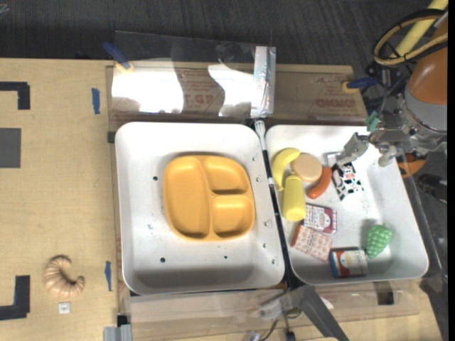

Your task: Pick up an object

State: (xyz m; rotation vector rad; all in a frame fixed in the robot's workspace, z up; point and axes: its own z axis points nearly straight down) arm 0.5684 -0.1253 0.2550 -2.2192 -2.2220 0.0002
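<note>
The right bin [412,219] holds several small things. A yellow banana [283,159] lies by a round beige piece [308,167] and an orange piece [320,182]. Below them are a yellow bottle [293,197], a black-and-white spotted toy [347,180], two small printed packets [318,219] [311,242], a can [348,262] on its side and a green knobbly toy [378,238]. My gripper [370,150] hangs over the bin's far right part, just above and right of the spotted toy. Its fingers [353,146] are spread open with nothing between them.
The left bin [135,212] holds a yellow divided plate [209,195]. A croissant toy [64,275] lies on the bench at the lower left. A clear plastic sheet [192,77] stands behind the bins. Yellow cables [412,34] hang at the upper right.
</note>
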